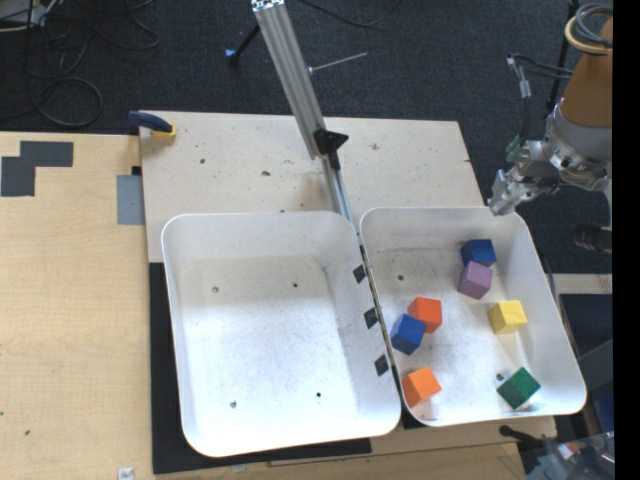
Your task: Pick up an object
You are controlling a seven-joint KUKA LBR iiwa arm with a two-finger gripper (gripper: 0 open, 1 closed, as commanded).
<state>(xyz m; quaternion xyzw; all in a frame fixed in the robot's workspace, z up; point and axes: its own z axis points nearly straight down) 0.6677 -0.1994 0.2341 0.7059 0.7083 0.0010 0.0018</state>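
Looking down at a slant, we see two shallow white bins side by side on the tabletop (400, 158). The left bin (200, 258) and right bin (545, 278) touch along their inner walls.

Arm (590, 88) enters from the right (grey body, orange band above the wrist). Its tool (503, 194) hangs over the far right corner of the right bin, just above the rim and apart from every block. Tool state: cannot tell, since the tip is too small and blurred for us to judge. Nothing is seen pinched in it.

Candidate objects, all in the right bin:
- blue block (478, 252), far side, touching the purple block (474, 279) just in front of it.
- yellow block (508, 315), near the right wall.
- green block (519, 387), near-right corner.
- orange block (427, 313), approx. centre, touching a second blue block (407, 333) at its left.
- second orange block (421, 384), near edge, by the inner wall.

A slanted aluminium post (298, 78) rises from the tabletop behind the bins.
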